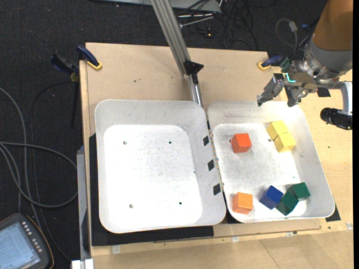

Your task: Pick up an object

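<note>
The gripper hangs released above the right bin's far rim, grasping nothing. The nearest yellow block appears rigid and light; grasp across its flat opposing sides.

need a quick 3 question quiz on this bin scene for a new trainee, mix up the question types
1. True or false: the blocks lie in the right bin.
2. Which block lies closest to the pincer? A) the blue block B) the yellow block C) the orange block at the front
3. Fill in: the dark green blocks touch the ____ block.

Key
1. True: all of them sit there, including the orange block near the middle.
2. B: the yellow block lies at the bin's far end, just below the pincer.
3. Blue.
</note>
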You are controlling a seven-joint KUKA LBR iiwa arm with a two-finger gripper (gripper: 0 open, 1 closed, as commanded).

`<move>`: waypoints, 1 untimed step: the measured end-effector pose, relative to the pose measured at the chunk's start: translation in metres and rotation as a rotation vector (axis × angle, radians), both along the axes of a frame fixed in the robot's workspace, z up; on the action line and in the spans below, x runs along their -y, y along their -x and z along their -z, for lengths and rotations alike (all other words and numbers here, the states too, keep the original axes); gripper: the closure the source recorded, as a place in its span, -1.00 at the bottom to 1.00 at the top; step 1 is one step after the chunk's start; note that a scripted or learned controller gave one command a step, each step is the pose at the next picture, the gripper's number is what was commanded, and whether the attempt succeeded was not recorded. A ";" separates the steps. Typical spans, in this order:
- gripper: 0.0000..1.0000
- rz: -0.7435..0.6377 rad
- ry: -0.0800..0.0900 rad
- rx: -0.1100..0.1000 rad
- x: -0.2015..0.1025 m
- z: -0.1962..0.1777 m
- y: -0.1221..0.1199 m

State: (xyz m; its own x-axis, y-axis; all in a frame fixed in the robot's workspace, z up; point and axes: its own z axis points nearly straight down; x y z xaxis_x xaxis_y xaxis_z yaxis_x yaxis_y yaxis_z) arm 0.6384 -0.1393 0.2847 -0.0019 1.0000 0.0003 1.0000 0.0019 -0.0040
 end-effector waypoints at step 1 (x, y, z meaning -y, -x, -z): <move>-1.00 -0.001 0.001 0.004 0.000 -0.002 -0.001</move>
